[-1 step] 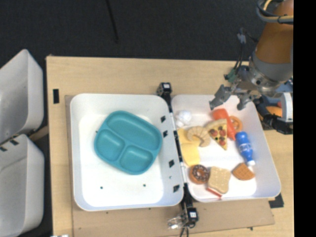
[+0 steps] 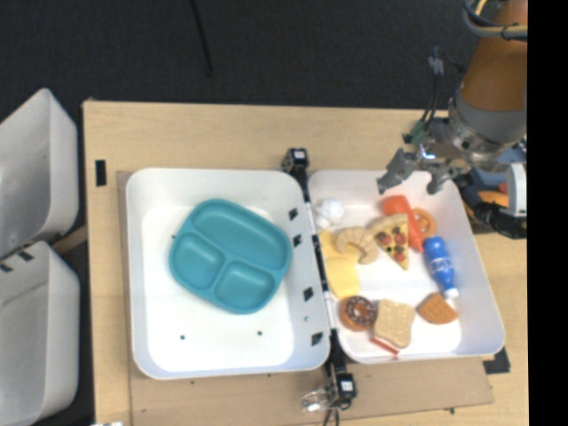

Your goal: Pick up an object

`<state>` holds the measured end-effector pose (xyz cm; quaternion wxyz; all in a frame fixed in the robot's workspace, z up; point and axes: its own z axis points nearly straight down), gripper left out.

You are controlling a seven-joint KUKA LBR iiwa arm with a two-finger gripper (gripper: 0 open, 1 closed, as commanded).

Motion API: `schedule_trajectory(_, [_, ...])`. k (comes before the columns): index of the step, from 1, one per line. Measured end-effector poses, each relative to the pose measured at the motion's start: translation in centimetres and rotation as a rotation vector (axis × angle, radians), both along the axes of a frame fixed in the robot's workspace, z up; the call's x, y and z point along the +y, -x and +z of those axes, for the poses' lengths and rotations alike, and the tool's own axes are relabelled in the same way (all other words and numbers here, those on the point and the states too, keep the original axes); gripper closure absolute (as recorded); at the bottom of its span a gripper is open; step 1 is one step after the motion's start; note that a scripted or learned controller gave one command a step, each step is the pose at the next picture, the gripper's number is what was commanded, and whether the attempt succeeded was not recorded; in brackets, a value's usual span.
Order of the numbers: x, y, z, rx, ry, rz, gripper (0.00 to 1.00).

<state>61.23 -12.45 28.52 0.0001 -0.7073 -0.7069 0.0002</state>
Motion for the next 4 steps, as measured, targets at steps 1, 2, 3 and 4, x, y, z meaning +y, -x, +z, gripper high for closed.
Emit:
schedule_trajectory(1, [0.5, 0.6, -4.8, 0.004, 0.001, 0.001, 0.0])
schedule_trajectory(2, [0.4, 0.0, -11.0, 0.006, 0.001, -0.002, 0.0])
schedule_trajectory(3, [0.7, -0.7, -15.9, 0.005, 0.001, -0.001, 0.0])
schedule_trajectory(4, [0.7, -0.7, -18.7, 0.003, 0.001, -0.003, 0.0])
